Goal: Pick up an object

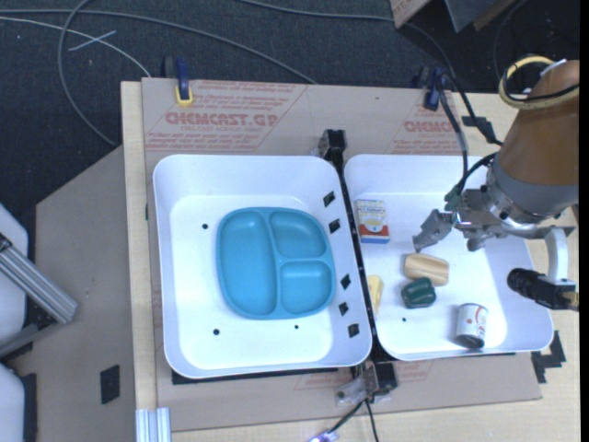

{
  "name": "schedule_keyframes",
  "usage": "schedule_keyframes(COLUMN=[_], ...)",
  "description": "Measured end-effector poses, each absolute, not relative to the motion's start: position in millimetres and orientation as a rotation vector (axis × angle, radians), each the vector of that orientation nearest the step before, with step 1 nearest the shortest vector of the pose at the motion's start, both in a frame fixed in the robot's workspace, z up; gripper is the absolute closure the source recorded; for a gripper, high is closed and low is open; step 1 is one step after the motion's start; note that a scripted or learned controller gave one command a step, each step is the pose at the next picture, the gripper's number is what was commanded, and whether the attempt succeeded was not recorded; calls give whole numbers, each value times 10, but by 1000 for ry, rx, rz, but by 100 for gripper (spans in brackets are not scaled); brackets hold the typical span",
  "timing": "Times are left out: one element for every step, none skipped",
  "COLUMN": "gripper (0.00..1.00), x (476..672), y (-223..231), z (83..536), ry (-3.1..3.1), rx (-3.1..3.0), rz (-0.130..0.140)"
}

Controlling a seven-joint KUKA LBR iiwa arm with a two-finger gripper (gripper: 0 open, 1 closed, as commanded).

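Note:
My gripper [453,237] hangs over the right bin [515,339], its fingers spread open with nothing between them. Just below and left of it lies a tan bread-like piece [426,267]. A dark green object [418,293] sits right under that piece. A small white, orange and blue box [372,221] stands to the gripper's left. A small can [470,325] lies near the bin's front edge. A yellow piece [375,290] rests against the divider side of the bin.
The left bin [184,339] holds a blue divided plate [275,261]. Black clips line the wall between the bins [342,247]. The arm's grey and orange body [543,145] covers the right bin's far right part. Cables run behind the bench.

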State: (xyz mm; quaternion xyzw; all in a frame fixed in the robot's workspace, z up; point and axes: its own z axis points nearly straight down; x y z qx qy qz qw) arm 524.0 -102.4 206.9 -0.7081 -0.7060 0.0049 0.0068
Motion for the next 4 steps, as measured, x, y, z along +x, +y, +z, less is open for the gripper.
schedule_keyframes(gripper=[0, 0, 0, 0], x=[5269, 5226, 5246, 5260], y=[-1022, -1012, -1059, -1061], z=[2143, 1715, 1106, 866], ry=[-2220, -2216, -2216, -2222], rx=[-2220, -2218, -2219, -2222], rz=[1, 4, 3, -2])
